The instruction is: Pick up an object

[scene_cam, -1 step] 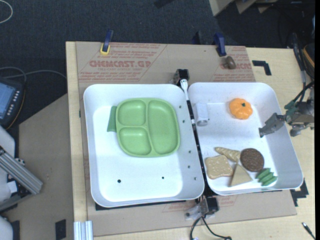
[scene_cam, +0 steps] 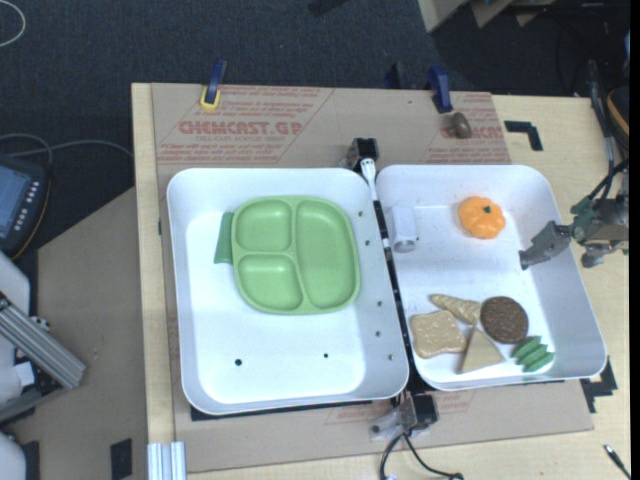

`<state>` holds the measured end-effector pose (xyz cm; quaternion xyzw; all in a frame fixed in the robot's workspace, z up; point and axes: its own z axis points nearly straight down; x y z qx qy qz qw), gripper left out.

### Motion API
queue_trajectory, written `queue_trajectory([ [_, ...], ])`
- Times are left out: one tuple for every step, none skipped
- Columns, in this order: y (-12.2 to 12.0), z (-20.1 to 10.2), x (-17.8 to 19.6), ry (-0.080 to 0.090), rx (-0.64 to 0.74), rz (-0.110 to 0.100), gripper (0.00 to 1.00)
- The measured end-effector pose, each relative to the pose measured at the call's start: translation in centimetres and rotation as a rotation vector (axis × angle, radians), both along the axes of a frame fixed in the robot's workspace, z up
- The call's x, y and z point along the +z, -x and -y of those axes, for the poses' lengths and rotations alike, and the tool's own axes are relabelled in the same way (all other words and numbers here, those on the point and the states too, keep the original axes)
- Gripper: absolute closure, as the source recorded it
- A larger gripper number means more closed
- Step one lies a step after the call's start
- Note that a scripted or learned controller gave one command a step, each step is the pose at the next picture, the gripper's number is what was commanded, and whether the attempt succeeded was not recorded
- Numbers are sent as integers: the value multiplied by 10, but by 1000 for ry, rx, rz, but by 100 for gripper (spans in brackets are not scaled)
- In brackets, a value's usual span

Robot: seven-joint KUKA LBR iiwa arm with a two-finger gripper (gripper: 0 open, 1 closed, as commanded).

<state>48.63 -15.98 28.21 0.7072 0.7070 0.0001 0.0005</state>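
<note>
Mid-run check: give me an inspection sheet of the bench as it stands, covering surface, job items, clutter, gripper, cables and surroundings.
Surface: board-topped bench bearing left bin and right bin.
Job's things: in the right bin, orange pumpkin toy, brown round cookie, bread slices, green pea pod, small pale cup.
Clutter: green divided plate in the left bin.
Gripper: gripper at the right bin's right rim, nothing seen between its fingers.
Cables: wires at the front edge.
Surroundings: dark carpet.

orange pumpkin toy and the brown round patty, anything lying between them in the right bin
Nothing. In the camera view the stretch from the orange pumpkin toy down to the brown round patty is bare white floor of the right bin.
</note>
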Motion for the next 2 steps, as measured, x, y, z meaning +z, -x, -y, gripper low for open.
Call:
queue_trajectory([
  [-1, 4, -63, -3, 0, -9, 0],
  [-5, 0, -125, -4, 1, -7, 0],
])
